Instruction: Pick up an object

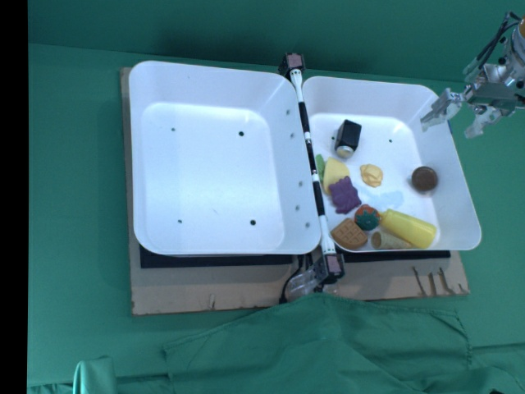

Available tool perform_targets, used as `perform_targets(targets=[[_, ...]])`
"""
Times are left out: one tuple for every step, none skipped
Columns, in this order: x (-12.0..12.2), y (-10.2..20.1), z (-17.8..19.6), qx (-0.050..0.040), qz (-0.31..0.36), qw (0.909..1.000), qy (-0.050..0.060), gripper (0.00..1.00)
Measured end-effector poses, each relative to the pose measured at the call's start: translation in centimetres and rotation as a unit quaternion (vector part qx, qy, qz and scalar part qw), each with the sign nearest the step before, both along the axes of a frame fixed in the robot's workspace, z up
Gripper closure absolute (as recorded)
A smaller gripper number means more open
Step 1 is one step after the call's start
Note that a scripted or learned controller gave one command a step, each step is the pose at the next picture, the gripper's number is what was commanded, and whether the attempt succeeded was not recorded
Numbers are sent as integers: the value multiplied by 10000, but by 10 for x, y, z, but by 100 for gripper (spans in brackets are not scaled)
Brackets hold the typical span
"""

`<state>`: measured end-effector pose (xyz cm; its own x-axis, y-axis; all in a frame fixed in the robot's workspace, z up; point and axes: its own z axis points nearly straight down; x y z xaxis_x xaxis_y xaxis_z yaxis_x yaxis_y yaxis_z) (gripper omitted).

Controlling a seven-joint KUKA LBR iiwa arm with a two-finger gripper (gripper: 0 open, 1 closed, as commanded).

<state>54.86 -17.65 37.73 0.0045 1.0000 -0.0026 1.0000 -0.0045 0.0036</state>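
- Here, two shallow white bins side by side on a green-covered bench: left bin (164, 80) and right bin (459, 212), joined along a black-and-white divider strip (305, 130).
- Beneath both bins, a brown cardboard sheet (205, 298); at the lower edge, a folded green cloth (328, 343).
- All loose objects gathered in the right bin, toward its lower-left portion.
- Black can (348, 136), tilted, near the bin's upper centre, apart from the rest.
- Yellow wedge (335, 171) just beside the divider, touching a purple grape cluster (345, 195) below it.
- Small pale yellow shell-shaped piece (372, 175) at mid-bin, alone.
- Brown round piece (424, 179) near the right wall, well apart from the cluster.
- Waffle (349, 233) at the lower-left corner, beside a red-and-teal round toy (367, 217).
- Yellow bottle (408, 227) lying flat along the lower wall, next to a small tan piece (389, 241).
- Gripper (459, 119) raised above the right bin's upper-right rim, outside the object cluster, clear of every item.
- Fingers (435, 112) spread apart, pointing down and to the left, with nothing between them.
- Wrist and grey arm entering from the upper right corner, tilted toward the bin.
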Motion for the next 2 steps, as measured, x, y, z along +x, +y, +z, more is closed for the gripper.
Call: perform_targets(targets=[[-29, -2, -97, 16, -9, 10000, 53, 0], [-85, 11, -176, 26, -10, 10000, 60, 0]])
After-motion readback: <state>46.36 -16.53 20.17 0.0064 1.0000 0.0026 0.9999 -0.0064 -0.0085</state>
